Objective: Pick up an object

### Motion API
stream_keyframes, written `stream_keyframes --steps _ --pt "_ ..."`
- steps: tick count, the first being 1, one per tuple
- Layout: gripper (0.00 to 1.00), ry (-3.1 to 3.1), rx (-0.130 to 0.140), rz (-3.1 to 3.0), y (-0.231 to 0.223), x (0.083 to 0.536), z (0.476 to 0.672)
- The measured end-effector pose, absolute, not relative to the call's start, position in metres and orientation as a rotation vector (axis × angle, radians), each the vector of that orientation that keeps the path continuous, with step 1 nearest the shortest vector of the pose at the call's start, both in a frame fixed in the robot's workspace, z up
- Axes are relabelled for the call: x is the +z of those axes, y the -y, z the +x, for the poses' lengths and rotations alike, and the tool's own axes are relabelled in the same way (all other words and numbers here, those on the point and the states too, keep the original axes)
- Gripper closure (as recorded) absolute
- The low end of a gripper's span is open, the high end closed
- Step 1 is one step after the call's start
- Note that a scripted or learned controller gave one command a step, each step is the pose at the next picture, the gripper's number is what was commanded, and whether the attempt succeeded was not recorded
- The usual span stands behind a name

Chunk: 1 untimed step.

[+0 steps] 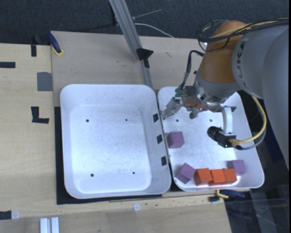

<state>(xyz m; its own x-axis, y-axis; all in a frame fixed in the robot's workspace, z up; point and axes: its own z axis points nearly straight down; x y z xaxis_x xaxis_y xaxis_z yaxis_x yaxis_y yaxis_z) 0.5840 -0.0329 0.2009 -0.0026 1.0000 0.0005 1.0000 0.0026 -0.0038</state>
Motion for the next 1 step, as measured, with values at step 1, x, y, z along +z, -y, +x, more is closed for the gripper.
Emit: stream_keyframes --steps 1 --pt "0.00 2.228 -0.007 -2.222 0.0242 0.2532 0.6390"
